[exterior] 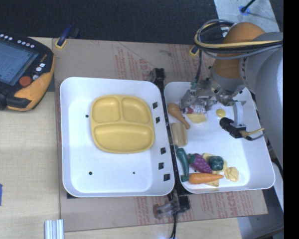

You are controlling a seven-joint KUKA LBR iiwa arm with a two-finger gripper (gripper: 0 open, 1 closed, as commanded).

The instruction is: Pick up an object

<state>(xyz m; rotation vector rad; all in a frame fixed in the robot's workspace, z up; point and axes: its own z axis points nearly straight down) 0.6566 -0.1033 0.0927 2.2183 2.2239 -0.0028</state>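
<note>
Toy carrot [205, 178] lies along the right bin's [254, 171] near edge, well below the gripper [198, 102], which hangs over a pale yellow piece [197, 117] near the far wall; its grip state can't be told.

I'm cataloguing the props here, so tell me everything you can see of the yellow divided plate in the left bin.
The yellow divided plate looks like smooth moulded plastic, pale yellow, rounded-rectangular with soft corners. Raised ridges split it into three compartments: two smaller ones along the far side and one wide one along the near side. It lies flat, right way up, on the floor of the left bin, toward its far half and clear of the walls. Nothing rests in it or touches it but the bin floor.
</note>
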